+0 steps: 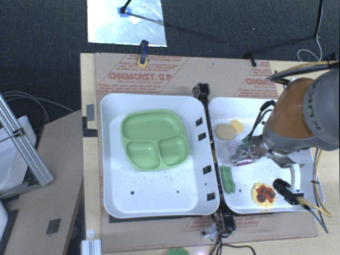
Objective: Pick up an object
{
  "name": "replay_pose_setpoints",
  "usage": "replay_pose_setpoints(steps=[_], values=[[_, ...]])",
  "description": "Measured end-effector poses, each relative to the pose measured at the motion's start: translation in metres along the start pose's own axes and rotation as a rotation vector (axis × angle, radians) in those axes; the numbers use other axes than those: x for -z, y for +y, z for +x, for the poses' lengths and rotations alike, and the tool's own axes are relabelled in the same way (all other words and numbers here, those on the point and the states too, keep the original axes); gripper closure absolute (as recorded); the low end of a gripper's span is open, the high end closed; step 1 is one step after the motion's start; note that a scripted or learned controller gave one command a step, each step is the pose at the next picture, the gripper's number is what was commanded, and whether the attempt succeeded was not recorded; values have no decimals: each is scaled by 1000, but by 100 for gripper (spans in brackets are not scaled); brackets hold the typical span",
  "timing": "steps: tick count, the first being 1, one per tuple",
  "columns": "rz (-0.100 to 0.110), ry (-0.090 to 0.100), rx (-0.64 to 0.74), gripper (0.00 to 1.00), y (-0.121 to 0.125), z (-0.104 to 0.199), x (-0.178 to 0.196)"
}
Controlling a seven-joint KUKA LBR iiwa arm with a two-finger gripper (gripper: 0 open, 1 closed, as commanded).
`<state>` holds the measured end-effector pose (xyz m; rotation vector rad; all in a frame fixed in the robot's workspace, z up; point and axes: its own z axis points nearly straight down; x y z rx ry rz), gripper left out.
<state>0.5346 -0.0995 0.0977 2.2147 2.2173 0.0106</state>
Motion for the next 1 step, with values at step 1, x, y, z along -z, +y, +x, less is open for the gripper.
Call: replay_pose_setpoints(steps=[1], values=[[-1, 2, 11, 100, 28, 66, 92]])
